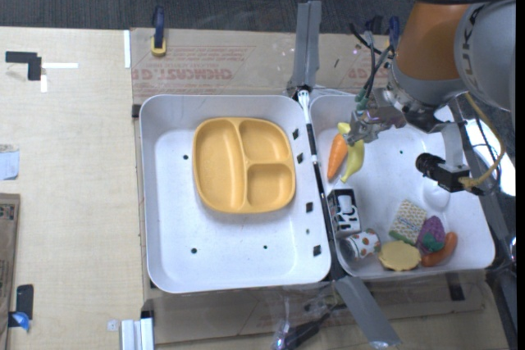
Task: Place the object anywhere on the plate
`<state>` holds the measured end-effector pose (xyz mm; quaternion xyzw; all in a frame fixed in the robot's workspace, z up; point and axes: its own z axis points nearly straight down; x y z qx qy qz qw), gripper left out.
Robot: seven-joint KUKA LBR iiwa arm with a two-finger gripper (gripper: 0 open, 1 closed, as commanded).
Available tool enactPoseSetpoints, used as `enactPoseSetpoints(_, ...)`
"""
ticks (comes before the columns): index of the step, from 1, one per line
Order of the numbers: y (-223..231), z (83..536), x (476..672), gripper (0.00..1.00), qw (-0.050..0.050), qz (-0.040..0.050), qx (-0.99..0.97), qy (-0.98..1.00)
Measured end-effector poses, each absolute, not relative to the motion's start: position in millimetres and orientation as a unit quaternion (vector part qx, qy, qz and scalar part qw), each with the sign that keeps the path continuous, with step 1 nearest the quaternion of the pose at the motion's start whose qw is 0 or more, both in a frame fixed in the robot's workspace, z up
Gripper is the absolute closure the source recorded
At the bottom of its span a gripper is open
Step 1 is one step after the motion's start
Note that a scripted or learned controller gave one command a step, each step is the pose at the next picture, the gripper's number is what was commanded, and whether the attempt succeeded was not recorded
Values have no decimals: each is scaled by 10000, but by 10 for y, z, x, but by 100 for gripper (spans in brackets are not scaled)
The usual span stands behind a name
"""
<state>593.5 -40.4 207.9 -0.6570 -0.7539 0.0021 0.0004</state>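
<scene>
At the near edge of the right bin lies a cluster of toys: a small cup on its side, a yellow disc, a waffle, a purple piece and an orange bit beside it. Just beyond, against the bin's left wall, sits a black-and-white item. Across the divider, in the left bin, the yellow plate rests flat with three compartments, one long along its left side and two smaller ones on its right. Farther back in the right bin, close to the left wall, the carrot lies with its long axis running near to far, slightly slanted, its narrow tip pointing near and left. A banana lies touching its right side, roughly parallel. The gripper hangs right at the far ends of these two; whether its fingers are released or clenched on anything cannot be told from here. Behind it rises the grey arm with its orange band, reaching in from the right over the counter.
</scene>
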Motion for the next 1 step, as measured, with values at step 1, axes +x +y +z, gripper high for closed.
enactPoseSetpoints(1, 310, 1905, 6336, 100, -1, 11, -6770, -7360)
